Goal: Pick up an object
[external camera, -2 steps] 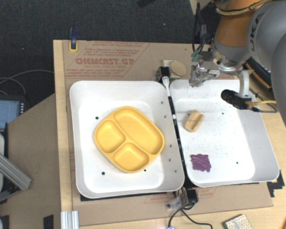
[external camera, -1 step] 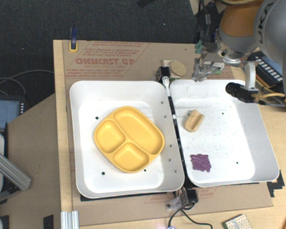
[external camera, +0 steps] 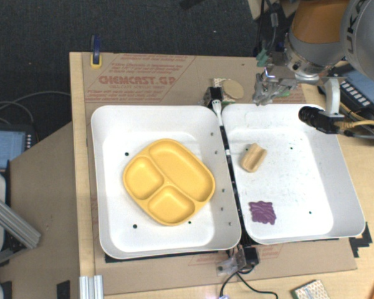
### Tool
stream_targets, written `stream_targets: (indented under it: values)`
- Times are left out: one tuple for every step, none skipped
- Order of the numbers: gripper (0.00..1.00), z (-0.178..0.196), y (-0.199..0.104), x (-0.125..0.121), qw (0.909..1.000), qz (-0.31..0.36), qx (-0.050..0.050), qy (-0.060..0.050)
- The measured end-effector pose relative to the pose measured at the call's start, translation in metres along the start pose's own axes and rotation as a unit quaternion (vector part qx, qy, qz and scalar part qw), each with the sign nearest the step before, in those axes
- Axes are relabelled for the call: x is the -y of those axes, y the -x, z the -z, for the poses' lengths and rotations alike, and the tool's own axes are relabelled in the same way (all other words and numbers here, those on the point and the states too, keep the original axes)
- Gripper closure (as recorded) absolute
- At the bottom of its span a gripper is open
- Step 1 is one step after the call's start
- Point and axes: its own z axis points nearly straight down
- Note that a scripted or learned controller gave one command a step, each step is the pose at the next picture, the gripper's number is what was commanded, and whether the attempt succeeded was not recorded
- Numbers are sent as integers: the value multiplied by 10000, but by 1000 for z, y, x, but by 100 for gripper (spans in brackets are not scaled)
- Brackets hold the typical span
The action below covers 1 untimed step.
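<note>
Item, as I read it: tan wooden block point(external camera: 253, 157), lying below and slightly left of my gripper point(external camera: 266, 96), long axis near-upright in view; gripper's opening I cannot tell, nothing visibly held.

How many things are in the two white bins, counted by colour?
Yellow: 1, the plate in the left bin
Tan: 1, the block in the right bin
Purple: 1, the flat piece in the right bin
Total: 3
</note>
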Motion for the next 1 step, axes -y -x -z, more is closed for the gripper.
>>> stream_targets:
  values:
    - [100, 23, 19, 42, 10000, -22, -3, -39]
